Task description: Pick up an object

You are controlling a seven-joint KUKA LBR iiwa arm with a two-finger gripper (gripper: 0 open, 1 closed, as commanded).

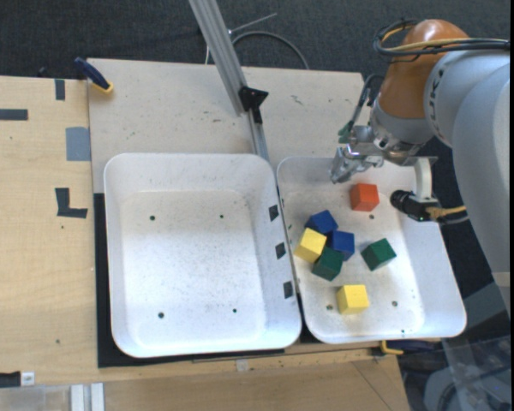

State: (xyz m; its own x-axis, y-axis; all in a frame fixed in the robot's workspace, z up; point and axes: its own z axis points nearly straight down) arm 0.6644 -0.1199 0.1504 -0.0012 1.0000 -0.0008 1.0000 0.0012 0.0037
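Above the right bin (428,311) hangs the pincer (346,168), near the bin's far left corner; whether it is spread or pressed together I cannot tell. Just beside it, toward the near side, lies an orange cube (364,197), apart from it. Further toward the near edge is a group: two blue cubes (323,222) (343,242), a yellow cube (310,244) and a dark green cube (327,265), touching each other. Another green cube (378,253) and another yellow cube (353,298) lie separately. On the table, the left bin (120,178) stands beside.
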